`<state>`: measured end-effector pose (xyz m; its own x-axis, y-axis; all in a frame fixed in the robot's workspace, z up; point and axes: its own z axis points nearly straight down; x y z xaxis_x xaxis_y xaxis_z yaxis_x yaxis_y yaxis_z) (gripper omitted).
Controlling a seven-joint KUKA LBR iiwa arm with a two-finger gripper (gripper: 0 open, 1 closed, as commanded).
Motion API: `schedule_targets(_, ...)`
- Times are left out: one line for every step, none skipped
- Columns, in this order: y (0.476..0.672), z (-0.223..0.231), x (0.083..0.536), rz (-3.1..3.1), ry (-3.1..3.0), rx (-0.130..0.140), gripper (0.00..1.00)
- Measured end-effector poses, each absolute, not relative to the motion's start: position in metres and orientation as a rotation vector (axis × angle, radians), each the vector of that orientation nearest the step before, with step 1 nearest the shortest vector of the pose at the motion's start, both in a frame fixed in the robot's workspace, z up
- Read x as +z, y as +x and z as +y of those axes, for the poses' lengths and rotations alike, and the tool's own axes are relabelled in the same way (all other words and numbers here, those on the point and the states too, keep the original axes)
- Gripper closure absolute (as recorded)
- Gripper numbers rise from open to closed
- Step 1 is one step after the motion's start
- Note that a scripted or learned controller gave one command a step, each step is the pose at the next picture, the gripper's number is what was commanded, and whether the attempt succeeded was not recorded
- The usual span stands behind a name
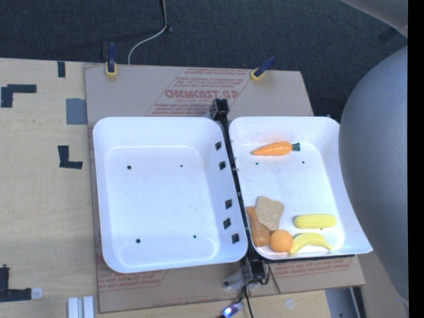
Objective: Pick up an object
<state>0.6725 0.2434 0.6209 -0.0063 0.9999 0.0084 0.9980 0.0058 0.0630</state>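
Toy carrot (272,149) lies alone in the right bin (329,152), the easiest target; gripper state cannot be determined.

Robotics lab bench: clamped cardboard sheet (199,95), paired white bins (159,197), taped markers (66,156).

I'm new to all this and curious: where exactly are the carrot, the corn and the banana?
carrot (271,149), camera view, middle of its orange body
corn (314,221), camera view, middle of the cob
banana (310,244), camera view, middle of its curve
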Motion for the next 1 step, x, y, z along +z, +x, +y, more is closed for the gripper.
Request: schedule_targets(0.6742,0.2448,0.6306,2.192,2.179,0.107,1.00)
